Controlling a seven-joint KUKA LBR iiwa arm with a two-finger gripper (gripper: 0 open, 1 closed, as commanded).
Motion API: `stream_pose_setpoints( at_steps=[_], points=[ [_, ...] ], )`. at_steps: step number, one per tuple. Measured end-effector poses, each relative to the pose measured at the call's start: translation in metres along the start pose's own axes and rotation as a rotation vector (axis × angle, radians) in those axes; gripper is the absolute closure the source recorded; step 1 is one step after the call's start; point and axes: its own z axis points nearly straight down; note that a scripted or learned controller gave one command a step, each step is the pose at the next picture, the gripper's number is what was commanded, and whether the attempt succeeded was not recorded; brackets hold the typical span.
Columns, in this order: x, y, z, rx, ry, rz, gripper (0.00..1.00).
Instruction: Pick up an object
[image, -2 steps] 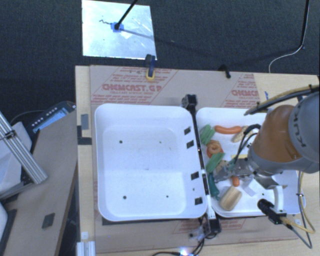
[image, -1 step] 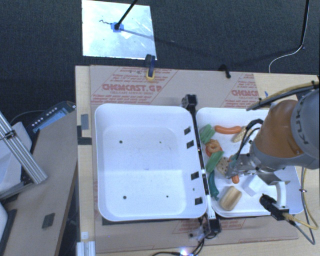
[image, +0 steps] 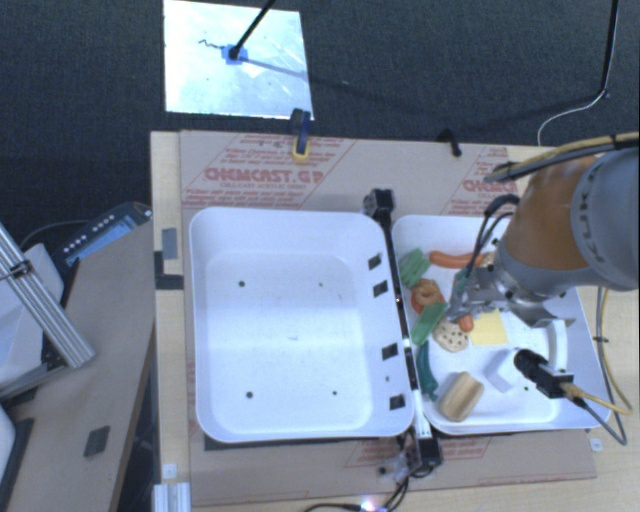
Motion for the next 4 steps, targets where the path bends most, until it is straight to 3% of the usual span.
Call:
stream_pose_setpoints(
  at_steps=[1, 2, 3, 4],
  points=[
    [-0.005, 0.093, 0.04, 0.012, 0.002, -0.001, 1.0],
    [-0.003, 0.111, 0.05, 0.058, 0.009, 0.006, 1.0],
    [-0.004, 0.11, 0.041, 0.063, 0.007, 0.003, 1.0],
    [-0.017, -0.015, 0.047, 0.014, 0.003, 0.01, 1.0]
  ],
)
